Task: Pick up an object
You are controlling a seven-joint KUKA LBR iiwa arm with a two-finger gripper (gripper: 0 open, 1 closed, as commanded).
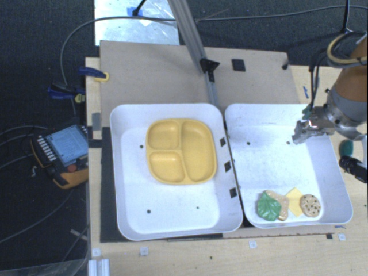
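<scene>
The tool hangs over the upper right part of the right bin; how wide it stands I cannot tell. Well apart, in that bin's near corner, a green leaf toy, a yellow wedge and a cookie lie clustered. A yellow divided plate sits in the left bin.

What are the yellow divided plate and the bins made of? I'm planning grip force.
The plate looks like matte moulded plastic: uniform yellow, soft rounded dividers, no glare. The bins look like smooth white plastic, thin-rimmed with a faint sheen, though this is uncertain.
</scene>
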